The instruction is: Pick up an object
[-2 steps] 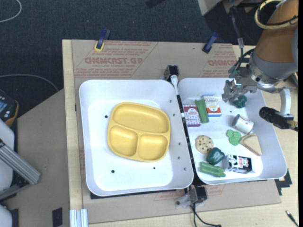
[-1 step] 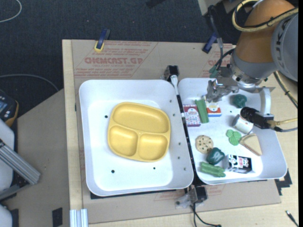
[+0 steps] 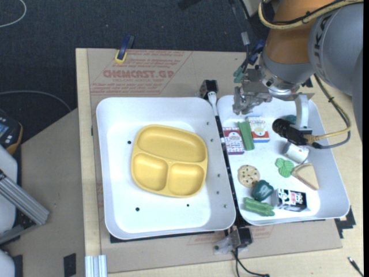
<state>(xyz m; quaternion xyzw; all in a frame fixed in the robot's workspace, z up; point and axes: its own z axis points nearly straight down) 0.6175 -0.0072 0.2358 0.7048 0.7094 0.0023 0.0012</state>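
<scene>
You see the gripper (image 3: 247,101) hanging at the far end of the right bin (image 3: 331,180), its metal fingers (image 3: 241,104) pointing down; whether they are apart or together you cannot tell, and nothing shows between them. Take the green stick (image 3: 247,134) as your landmark: a slim, flat, mid-green bar lying lengthwise on the bin floor, its far end just below the fingertips. Touching its left side lies a small red-and-white packet (image 3: 233,141); on its right, a white packet with a red-and-orange edge (image 3: 260,129). Nearer you than the stick, find a round tan cookie with dark chips (image 3: 248,175), then a dark green rounded piece (image 3: 263,190) and a bright green pod (image 3: 258,207). To the stick's right, well apart, sit a white cylinder (image 3: 297,152), a light green ridged piece (image 3: 285,167), a tan wedge (image 3: 306,176) and a black-and-white carton (image 3: 292,198). Left of the stick, across the bins' shared rim, the left bin (image 3: 115,206) bears a yellow three-compartment tray (image 3: 169,159). Above the gripper you see the grey arm with its orange band (image 3: 291,36).
</scene>
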